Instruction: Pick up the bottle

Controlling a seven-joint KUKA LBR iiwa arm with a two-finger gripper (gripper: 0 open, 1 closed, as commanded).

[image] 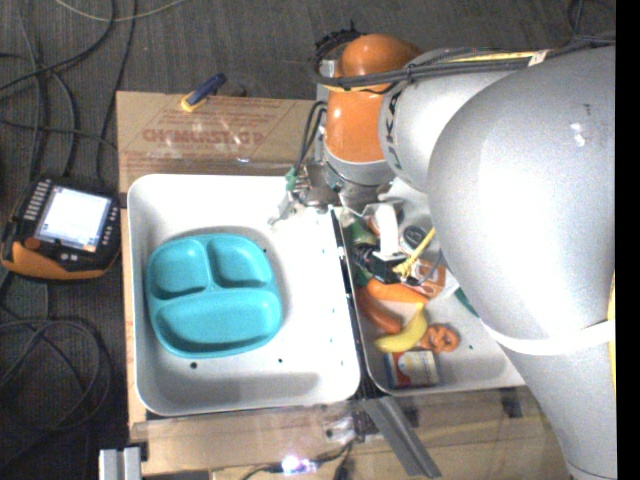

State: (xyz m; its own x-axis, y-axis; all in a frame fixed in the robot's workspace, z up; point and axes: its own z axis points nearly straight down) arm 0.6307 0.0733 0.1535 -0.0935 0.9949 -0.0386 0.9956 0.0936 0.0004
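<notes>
My gripper point(288, 204) hangs below the orange wrist band point(358, 118), over the far right corner of the left bin point(200, 388), close to the wall between the two bins. Nothing can be seen held in it. The right bin point(480, 368) holds a heap of items beside the wrist: a white and dark object point(388, 220) that may be the bottle, though I cannot tell for sure. The big grey arm point(520, 188) hides most of that bin.
A teal divided plate point(215, 293) lies in the left bin. In the right bin I see a banana point(402, 334), orange items point(385, 296) and a small box point(415, 368). A tablet pendant point(65, 226) lies on the floor at left, and cardboard point(210, 133) lies behind the bins.
</notes>
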